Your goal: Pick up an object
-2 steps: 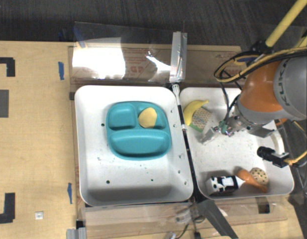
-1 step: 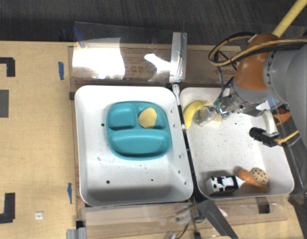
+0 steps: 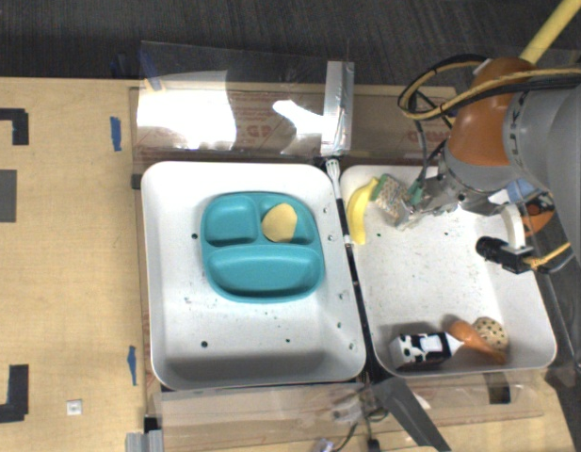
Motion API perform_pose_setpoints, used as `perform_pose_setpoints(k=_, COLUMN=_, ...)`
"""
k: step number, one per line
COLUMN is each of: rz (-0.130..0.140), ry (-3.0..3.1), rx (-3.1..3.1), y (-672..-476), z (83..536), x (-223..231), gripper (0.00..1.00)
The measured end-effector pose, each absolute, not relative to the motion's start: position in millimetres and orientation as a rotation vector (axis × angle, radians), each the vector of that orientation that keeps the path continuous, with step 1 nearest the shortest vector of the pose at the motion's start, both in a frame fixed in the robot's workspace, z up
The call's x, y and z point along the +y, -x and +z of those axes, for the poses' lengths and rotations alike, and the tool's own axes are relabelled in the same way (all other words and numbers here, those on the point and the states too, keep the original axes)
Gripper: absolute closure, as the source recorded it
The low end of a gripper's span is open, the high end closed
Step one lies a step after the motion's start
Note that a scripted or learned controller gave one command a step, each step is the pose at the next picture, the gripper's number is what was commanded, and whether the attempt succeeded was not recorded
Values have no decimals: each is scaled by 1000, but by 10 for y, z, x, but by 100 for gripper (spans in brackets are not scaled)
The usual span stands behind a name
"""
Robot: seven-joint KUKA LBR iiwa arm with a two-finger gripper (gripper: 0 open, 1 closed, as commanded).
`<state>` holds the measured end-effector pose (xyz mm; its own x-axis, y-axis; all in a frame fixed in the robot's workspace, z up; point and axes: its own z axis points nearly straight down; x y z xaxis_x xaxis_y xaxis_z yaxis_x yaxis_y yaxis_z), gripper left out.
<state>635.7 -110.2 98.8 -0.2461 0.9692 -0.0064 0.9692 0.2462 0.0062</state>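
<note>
Right bin (image 3: 516, 318): tool (image 3: 410, 205), grip unclear, over sponge (image 3: 390, 199) beside banana (image 3: 358, 211); cow toy (image 3: 424, 348) apart.

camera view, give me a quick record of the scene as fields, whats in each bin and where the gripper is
left bin: teal divided plate with a yellow round item in its upper right compartment
right bin: banana at the upper left, a speckled item beside it, black-and-white toy and orange spotted item along the near edge
gripper: at the right bin's upper left, by the speckled item
grasp: cannot tell
</note>
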Motion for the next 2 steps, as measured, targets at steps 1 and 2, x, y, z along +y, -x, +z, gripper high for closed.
perform_pose_setpoints(k=1, rz=5, ry=-1758, rx=2599, y=-6250, z=882, x=-1300, gripper=100)
perform_pose_setpoints(k=2, rz=4, ry=-1759, rx=2600, y=-6243, z=870, x=-1300, gripper=0)
